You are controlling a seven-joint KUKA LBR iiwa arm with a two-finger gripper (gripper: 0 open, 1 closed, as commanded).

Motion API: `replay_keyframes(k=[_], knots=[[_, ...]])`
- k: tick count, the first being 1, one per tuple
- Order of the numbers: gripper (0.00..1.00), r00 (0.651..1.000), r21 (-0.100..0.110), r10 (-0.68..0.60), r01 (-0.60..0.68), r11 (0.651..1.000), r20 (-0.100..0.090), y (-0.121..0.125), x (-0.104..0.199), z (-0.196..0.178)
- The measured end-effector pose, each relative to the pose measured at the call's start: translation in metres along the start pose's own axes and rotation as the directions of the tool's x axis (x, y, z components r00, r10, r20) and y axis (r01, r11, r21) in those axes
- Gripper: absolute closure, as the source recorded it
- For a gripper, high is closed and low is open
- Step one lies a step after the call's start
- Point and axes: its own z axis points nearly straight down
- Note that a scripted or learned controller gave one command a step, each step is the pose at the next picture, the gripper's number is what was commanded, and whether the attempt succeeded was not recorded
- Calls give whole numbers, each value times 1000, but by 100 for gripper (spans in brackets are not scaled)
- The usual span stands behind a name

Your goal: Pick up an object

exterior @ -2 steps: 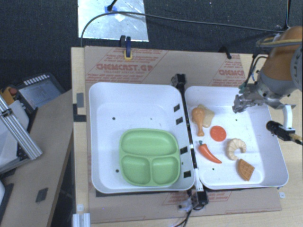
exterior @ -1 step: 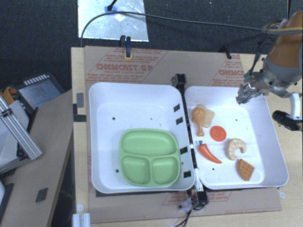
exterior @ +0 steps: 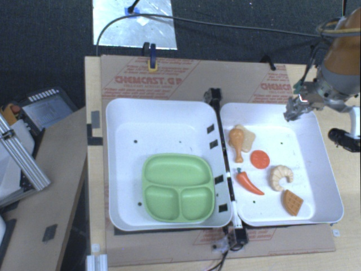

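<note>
The tool (exterior: 294, 110), its opening impossible to tell, hangs up-right of the chicken drumstick (exterior: 239, 140) in the right bin (exterior: 324, 168)

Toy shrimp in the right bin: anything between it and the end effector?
Nothing visible. The end effector sits above the right bin's far right corner, and the toy shrimp lies on bare floor nearer the camera. The tomato slice lies left of that line.

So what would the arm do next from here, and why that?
Probably swing in over the right bin and come down toward one toy food. The gripper hangs at that bin's far right corner, apart from everything. The chicken drumstick lies nearest; the shrimp, well apart from its neighbours, also looks like a fair target.
</note>
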Motion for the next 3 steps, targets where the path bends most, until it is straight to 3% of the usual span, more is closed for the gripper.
replay_keyframes(k=[1, 3], knots=[[100, 1000, 2, -4, 4, 1000, -1, -4, 44, -4], [100, 1000, 5, -5, 5, 1000, -3, -38, 152, 8]])
